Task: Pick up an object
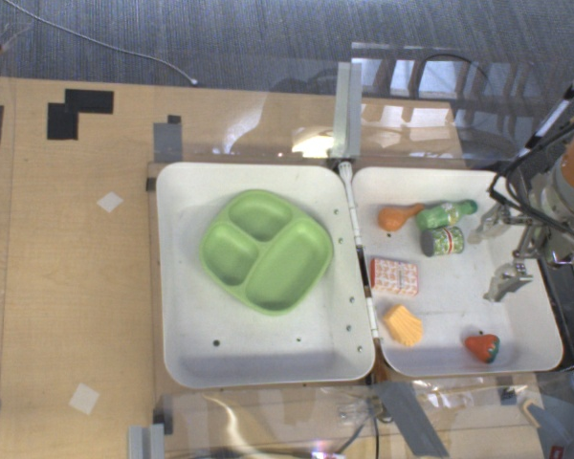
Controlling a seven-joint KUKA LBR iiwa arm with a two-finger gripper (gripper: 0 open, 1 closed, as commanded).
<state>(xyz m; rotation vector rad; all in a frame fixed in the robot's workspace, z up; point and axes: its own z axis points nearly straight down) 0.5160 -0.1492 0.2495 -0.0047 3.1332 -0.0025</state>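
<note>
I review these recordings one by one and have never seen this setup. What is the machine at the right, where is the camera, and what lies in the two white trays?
One fixed camera looks down at a slant on a wooden bench. The grey robot arm reaches in from the right; its metal gripper hangs over the right white bin and holds nothing. That bin contains an orange pear-shaped toy, a green bottle, a small green can, a red-dotted flat packet, a yellow wedge and a red strawberry toy. The left white bin holds a green three-compartment plate.
</note>
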